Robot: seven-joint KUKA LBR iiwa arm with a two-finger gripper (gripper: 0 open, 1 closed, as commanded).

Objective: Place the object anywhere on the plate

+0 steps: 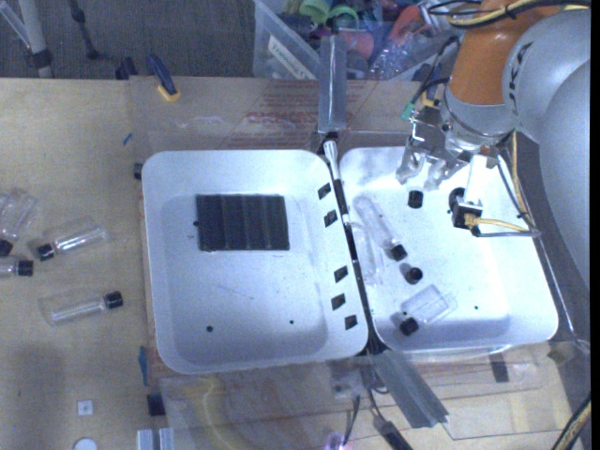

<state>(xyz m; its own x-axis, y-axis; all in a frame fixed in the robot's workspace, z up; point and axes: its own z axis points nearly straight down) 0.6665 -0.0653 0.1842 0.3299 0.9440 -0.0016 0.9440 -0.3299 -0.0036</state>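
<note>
The plate [242, 221] is a dark ribbed rectangle lying flat in the left bin [159, 251], toward its back. Several clear vials with black caps lie in the right bin [525, 298]: a long one [370, 221] beside the centre divider, and a shorter one [427, 305] near the front. My gripper [424, 172] hangs over the back of the right bin, its two silver fingers apart and nothing visible between them. A small black cap [414, 198] sits just below the left fingertip; its clear body is hard to make out.
More clear vials [73, 242] lie loose on the wooden bench left of the bins. A clear crate of colourful items [375, 12] stands behind the bins. A metal divider [328, 111] runs between the two bins. A yellow cable with a black plug [459, 209] hangs by the gripper.
</note>
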